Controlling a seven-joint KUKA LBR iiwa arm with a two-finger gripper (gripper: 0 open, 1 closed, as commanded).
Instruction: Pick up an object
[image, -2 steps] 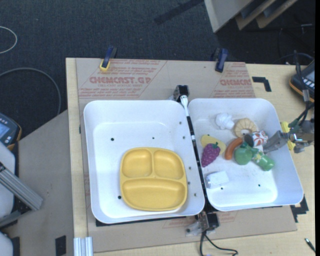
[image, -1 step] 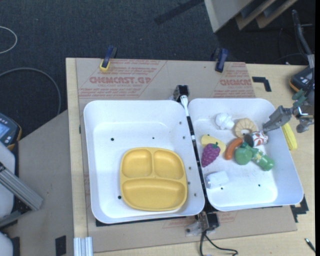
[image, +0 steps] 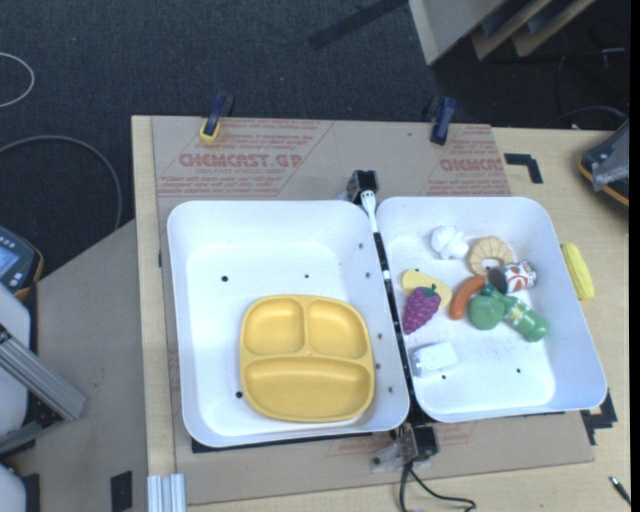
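In the right-hand shallow white bin (image: 570, 350), a cluster of small toy foods is gathered toward the upper middle, and any of them could serve as the thing to be picked. A purple plastic bunch of grapes (image: 421, 307) lies nearest the shared divider, with a yellow banana-like piece (image: 421, 281) just above it and touching it. To the right, an orange carrot-shaped toy (image: 465, 297) leans against a green rounded vegetable piece (image: 487, 311), which runs on into a lighter green piece (image: 527, 324). Above these are set a tan ring-shaped biscuit or bagel toy (image: 490, 251), a small red-and-white can (image: 518, 276) and a white mushroom-like piece (image: 447, 241). A small white rectangular block (image: 434, 357) lies apart, lower in the bin, and is judged the easiest to approach because nothing crowds it. The clustered pieces touch one another, so a grasp there may disturb neighbours.

The left-hand shallow white bin (image: 190, 300) holds a yellow three-compartment plastic plate (image: 307, 357), lying flat, presumably kept as a place for sorted items.

Both bins rest on a brown cardboard sheet (image: 300, 155) fastened with clamps at its far edge. A grey part at the right edge cannot be identified, so the gripper's state cannot be told. No pick is judged to have begun.
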